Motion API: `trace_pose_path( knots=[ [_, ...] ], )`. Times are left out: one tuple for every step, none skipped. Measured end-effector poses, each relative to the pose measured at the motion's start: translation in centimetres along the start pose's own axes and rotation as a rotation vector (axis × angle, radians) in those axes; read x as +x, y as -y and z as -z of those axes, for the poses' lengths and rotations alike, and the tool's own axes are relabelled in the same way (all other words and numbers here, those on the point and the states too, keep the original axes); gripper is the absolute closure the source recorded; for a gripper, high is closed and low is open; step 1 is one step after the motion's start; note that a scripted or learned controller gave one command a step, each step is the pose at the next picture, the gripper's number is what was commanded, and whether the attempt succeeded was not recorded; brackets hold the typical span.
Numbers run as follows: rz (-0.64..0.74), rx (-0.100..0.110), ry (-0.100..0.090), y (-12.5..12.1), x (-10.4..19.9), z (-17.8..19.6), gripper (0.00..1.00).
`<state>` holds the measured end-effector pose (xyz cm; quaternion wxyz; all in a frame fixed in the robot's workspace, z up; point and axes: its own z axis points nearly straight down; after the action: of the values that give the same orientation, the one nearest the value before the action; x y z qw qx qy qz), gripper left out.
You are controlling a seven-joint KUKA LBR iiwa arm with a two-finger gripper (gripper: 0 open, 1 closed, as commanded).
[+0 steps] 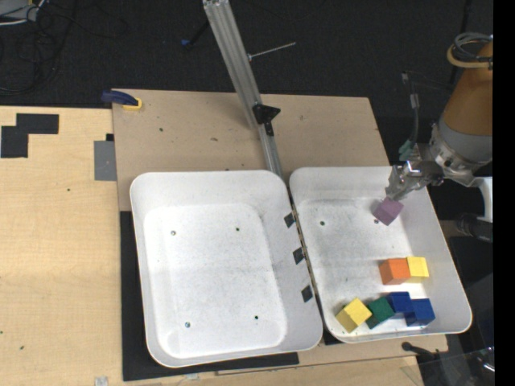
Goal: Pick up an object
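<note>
A purple block (388,211) is seen just under the tool (400,185), over the right bin (338,191), near the bin's far right side. The block looks tilted and seems to be lifted off the bin floor, but this is hard to be sure of. The block's top is met by the tool's tip, so it may be held. How wide the tool is open cannot be told, because its tip is small and blurry.

The block could be dropped from here. Only a corner of it may be pinched, so it could slip out and fall back into the bin if the arm (467,111) is moved fast.

More blocks are kept at the near end of the right bin: an orange block (393,271) touching a yellow block (418,267), and another yellow block (352,314) beside a green block (380,310) and a blue block (412,307). The left bin (153,195) sits beside it on the tabletop (48,240). Most of the arm is cut off at the right edge.
</note>
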<state>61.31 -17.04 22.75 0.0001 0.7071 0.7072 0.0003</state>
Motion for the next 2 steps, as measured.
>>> trace_pose_path(
  knots=[
    [0.004,0.003,-0.003,0.0,5.6,1.0,1.00],
    [0.003,0.005,-0.002,0.6,10.6,-0.2,1.00]
  ],
)
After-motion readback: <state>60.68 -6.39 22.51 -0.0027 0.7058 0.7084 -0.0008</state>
